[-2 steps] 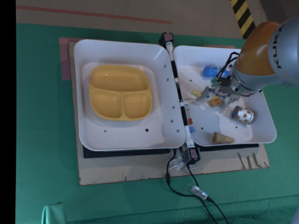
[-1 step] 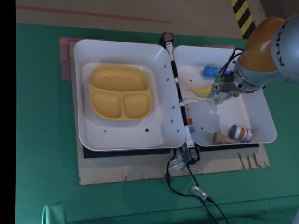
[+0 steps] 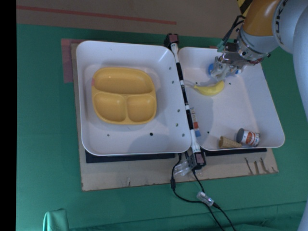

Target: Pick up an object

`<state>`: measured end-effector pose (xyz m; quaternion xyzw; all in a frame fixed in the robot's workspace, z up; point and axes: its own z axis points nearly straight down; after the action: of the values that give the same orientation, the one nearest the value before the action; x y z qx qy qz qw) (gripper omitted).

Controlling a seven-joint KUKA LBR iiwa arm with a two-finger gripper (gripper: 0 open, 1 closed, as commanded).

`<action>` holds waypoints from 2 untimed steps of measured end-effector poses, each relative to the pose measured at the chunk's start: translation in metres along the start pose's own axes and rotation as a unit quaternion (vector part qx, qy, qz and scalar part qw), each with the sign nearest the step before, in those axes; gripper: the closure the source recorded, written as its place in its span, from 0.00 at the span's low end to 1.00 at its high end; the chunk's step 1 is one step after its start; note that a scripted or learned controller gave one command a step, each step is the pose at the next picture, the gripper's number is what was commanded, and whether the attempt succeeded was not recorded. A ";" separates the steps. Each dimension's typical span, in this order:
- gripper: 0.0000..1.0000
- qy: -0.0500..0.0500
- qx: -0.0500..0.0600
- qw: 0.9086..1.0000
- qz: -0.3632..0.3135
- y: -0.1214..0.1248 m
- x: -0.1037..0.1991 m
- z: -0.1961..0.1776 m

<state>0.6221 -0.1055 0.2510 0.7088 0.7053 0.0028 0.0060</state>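
In the right bin [image 3: 262, 105] a yellow banana [image 3: 210, 88] lies near the upper middle, curved, with its stem to the left. My gripper [image 3: 222, 74] hangs just above and to the right of it, over a small blue object [image 3: 213, 69] that is mostly hidden behind the fingers. An ice-cream cone [image 3: 229, 142] and a small can with an orange label [image 3: 248, 137] lie near the bin's front edge. Nothing shows between the fingers.
The left bin [image 3: 91, 129] holds a yellow divided plate [image 3: 124, 95]. A black-and-white divider strip [image 3: 185, 97] runs between the bins. Cables [image 3: 199, 194] trail off the front of the bench onto the green floor.
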 end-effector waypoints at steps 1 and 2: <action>0.00 0.000 0.000 1.000 0.000 0.000 0.000 0.000; 0.00 -0.001 -0.001 1.000 0.000 0.003 0.008 0.064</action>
<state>0.6258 -0.0975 0.1874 0.7085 0.7056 0.0028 0.0076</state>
